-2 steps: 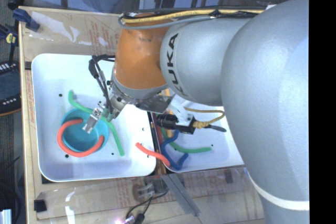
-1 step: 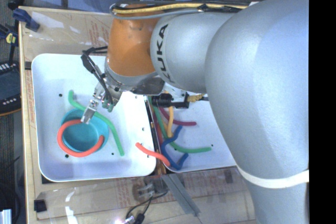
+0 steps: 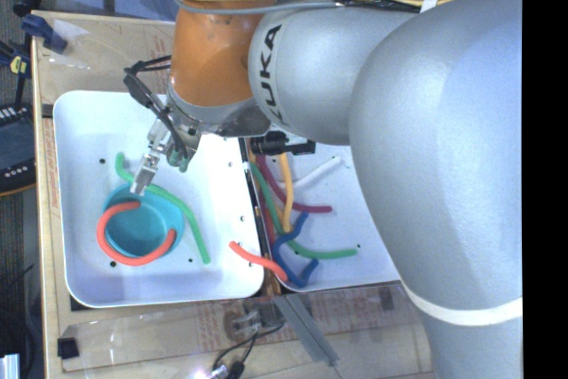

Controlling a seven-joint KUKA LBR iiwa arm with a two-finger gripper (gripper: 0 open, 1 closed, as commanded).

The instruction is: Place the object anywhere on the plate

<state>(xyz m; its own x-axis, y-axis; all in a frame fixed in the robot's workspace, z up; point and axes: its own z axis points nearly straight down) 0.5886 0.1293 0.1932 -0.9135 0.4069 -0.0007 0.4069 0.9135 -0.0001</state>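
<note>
Now my gripper [image 3: 145, 173] hovers at the rim of the round blue plastic plate [image 3: 142, 229], touching the long green flexible tube [image 3: 182, 210]; I cannot tell its state.

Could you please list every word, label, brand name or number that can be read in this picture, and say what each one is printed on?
"KUKA": black letters running down the grey shell of the arm, just beside its orange band.
The wooden bench, the two white bins and the blue plate carry no writing that can be read.
</note>
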